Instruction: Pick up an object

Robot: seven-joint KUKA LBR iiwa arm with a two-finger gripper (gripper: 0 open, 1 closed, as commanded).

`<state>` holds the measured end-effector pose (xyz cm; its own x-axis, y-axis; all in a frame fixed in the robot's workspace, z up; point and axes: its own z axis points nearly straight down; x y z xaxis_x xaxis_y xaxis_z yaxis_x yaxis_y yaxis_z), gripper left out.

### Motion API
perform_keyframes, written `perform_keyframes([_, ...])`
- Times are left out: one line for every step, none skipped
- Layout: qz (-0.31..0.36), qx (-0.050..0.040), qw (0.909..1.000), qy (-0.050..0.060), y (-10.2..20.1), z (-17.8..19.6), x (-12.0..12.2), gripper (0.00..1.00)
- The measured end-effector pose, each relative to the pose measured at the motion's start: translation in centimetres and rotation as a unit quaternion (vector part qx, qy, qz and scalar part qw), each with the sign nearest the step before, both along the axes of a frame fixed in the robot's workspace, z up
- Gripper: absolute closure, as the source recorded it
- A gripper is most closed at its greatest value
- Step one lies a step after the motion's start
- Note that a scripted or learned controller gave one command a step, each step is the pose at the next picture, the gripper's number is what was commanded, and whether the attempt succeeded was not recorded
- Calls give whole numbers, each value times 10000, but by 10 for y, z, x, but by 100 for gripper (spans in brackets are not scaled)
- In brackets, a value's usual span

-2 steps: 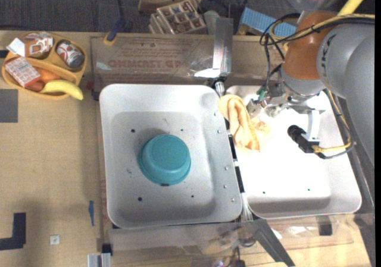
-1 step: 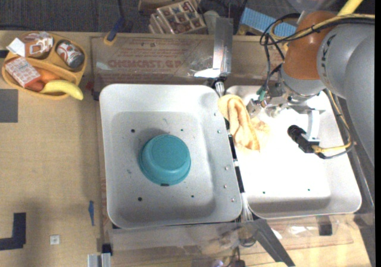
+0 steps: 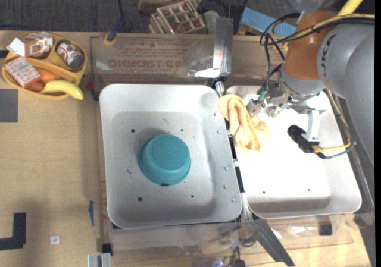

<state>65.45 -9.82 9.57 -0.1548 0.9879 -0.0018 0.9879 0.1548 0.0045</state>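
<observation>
Arm over right bin, claw state unclear

Surface (image 3: 53, 170): tan, carries two white bins side by side. Cluttered floor and boxes behind it at the top of the view.

Arm (image 3: 351, 52): grey, comes in from the right, orange band (image 3: 306, 52) above the wrist. Wrist sits over the back edge of the right bin.

Left bin (image 3: 119, 111): shallow, white, square. Holds a teal bowl (image 3: 165, 159), upside down, near the middle, touching nothing else.

Right bin (image 3: 297, 188): white, just beside the left bin, rims touching. Front half is bare white floor.

Cardboard strip (image 3: 149, 57): runs along the back of the left bin, red lettering, partly under clear plastic wrap.

Cloth (image 3: 241, 120): yellow-orange, crumpled, lies in the back-left corner of the right bin, against the wall shared with the left bin. Loose on the bin floor, nothing clamping it.

Tray (image 3: 36, 72): yellow, at the surface's far-left back corner, well apart from the bins. Holds a banana (image 3: 64, 88), small packets and a round tin.

Claw (image 3: 268, 105): below the orange band, low over the back of the right bin, just right of the cloth. Cables and metal parts clutter it; cannot tell if it is apart or together.

Black part (image 3: 300, 138): small, on a white bracket right of the claw, cable trailing off to the right.
</observation>
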Motion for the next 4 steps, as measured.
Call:
perform_keyframes([0, 0, 10000, 0, 0, 0, 0, 0])
perform_keyframes([0, 0, 10000, 0, 0, 0, 0, 0])
perform_keyframes([0, 0, 10000, 0, 0, 0, 0, 0])
perform_keyframes([850, 7, 9964, 12, -85, -8, 13, 0])
